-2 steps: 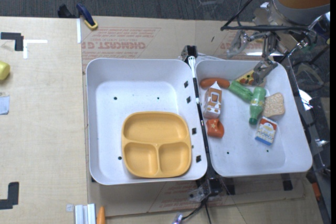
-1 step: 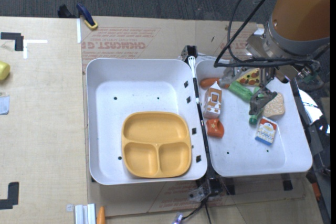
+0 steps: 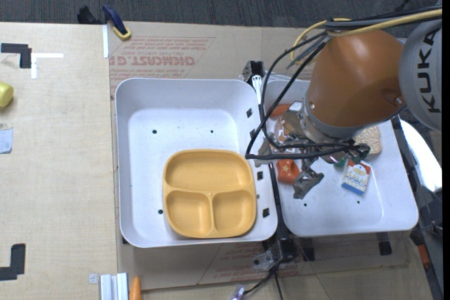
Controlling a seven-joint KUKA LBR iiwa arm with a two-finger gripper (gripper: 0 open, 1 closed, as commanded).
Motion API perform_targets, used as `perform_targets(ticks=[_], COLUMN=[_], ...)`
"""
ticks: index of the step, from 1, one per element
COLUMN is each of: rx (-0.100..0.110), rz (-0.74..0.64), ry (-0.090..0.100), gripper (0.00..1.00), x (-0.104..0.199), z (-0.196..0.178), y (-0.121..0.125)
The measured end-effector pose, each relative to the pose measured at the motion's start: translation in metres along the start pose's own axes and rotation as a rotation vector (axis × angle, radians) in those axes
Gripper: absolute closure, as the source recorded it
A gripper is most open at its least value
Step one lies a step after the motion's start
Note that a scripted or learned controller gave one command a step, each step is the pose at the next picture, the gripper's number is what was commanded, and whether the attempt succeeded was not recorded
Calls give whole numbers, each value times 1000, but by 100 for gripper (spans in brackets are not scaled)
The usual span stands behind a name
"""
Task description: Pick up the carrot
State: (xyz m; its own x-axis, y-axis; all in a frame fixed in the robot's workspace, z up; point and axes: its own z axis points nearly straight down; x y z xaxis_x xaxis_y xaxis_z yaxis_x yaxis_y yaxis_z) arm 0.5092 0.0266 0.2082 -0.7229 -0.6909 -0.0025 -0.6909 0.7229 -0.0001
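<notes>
Orange arm (image 3: 355,81) hangs over the right bin (image 3: 394,218); its end effector (image 3: 306,184), finger state unclear, sits beside a red item (image 3: 285,169). Yellow tray (image 3: 209,193) lies in the left bin (image 3: 140,151).

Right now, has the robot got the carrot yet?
Not yet, it seems. Done: the arm has reached over the right bin. In hand: the tool hangs low over orange-red items; I can't tell which is the carrot. Left: grabbing and lifting it.

Grey arm (image 3: 422,74), white KUKA lettering; broad orange band (image 3: 355,77); black and yellow cables (image 3: 365,19).
</notes>
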Motion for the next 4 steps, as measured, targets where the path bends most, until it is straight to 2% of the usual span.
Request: perform_targets(ticks=[1, 2, 3, 4], rx=[-1, 4, 25, 30], rz=[-226, -229, -244, -242], ry=[-6, -19, -18, -20], gripper=[0, 100, 100, 100], x=[-52, -56, -77, -78], z=[90, 79, 104, 93], y=[73, 72, 108, 104])
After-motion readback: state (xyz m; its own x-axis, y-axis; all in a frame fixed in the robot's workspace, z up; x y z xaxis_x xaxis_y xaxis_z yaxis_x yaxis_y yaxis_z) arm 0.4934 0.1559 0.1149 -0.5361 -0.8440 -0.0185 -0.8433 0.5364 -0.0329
